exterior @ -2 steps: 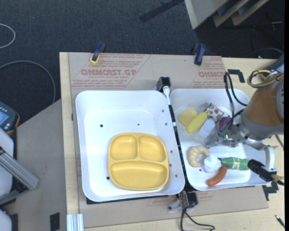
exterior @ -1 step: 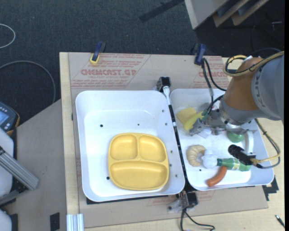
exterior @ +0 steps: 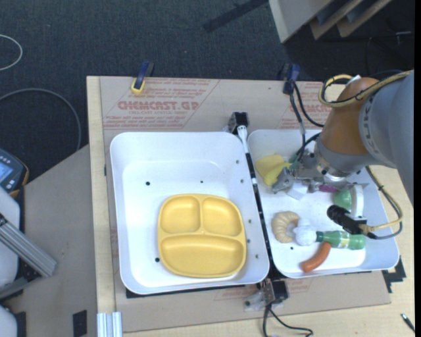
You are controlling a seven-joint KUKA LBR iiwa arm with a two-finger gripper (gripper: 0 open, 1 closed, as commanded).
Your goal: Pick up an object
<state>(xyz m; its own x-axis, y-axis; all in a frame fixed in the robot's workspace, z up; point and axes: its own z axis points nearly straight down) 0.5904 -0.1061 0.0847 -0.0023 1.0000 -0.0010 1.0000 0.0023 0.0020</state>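
pale wood worktop (exterior: 105, 197) with red printed lettering (exterior: 158, 104) along its far edge, a yellow clamp (exterior: 139, 80) and a blue clamp (exterior: 289, 76) gripping that edge. dark carpeted floor (exterior: 79, 39) around it, thin cables (exterior: 39, 99) looping across at left. light-coloured furniture (exterior: 329, 16) at top right, a metal rail (exterior: 23, 247) slanting at far left; light even.

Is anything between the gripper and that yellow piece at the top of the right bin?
Nothing visible does. The gripper sits low in the right bin, right beside the yellow piece, with no other object in the gap. The croissant and green bottle lie nearer the camera, out of the way.
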